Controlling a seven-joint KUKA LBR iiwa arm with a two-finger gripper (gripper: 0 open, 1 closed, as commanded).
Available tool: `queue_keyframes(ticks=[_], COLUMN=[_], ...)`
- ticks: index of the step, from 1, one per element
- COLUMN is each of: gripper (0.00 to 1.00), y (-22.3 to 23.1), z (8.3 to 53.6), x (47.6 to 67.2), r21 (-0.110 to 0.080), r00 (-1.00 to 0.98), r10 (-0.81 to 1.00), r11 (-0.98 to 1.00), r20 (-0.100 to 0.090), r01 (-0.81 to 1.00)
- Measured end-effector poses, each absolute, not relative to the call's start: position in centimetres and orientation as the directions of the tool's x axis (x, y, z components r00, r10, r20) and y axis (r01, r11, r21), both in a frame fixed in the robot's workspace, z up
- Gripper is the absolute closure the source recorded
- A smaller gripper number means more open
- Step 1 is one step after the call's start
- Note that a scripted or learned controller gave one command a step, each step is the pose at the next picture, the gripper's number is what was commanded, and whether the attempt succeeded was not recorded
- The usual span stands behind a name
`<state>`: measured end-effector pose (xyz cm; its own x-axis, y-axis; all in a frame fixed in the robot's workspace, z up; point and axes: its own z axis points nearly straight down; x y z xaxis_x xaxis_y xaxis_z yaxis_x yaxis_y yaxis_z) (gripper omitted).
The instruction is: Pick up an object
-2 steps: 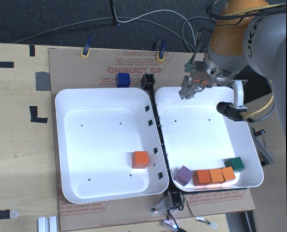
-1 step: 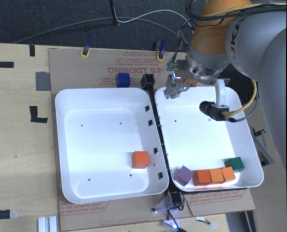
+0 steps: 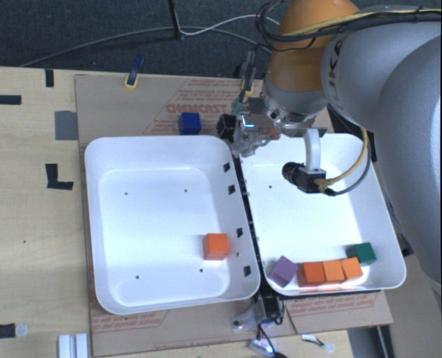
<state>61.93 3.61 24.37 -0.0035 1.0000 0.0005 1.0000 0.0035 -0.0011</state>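
Observation:
An orange cube [image 3: 216, 246] lies in the left bin [image 3: 124, 162], near its right wall. In the right bin [image 3: 370, 200], along the front wall, sit a purple block [image 3: 282, 271], a row of orange blocks [image 3: 331, 272] and a green block [image 3: 363, 253]. My gripper [image 3: 244, 142] hangs over the far end of the divider between the two bins, well away from all these objects. Nothing is visible in it.
A blue cube [image 3: 190, 122] rests on the cardboard behind the left bin. The bulky grey arm [image 3: 384, 66] with its orange band covers the upper right. A black cable fitting [image 3: 302, 176] hangs over the right bin.

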Motion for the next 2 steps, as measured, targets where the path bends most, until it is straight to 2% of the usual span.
queue_keyframes(ticks=[1,2], gripper=[1.0,0.0], y=[8.28,8.06], z=[24.55,24.55], x=[62.02,62.03], r21=[-0.001,-0.001], r00=[-0.004,-0.001], r10=[1.0,1.0], r11=[0.004,0.001], r20=[0.001,0.0], r01=[1.0,1.0])
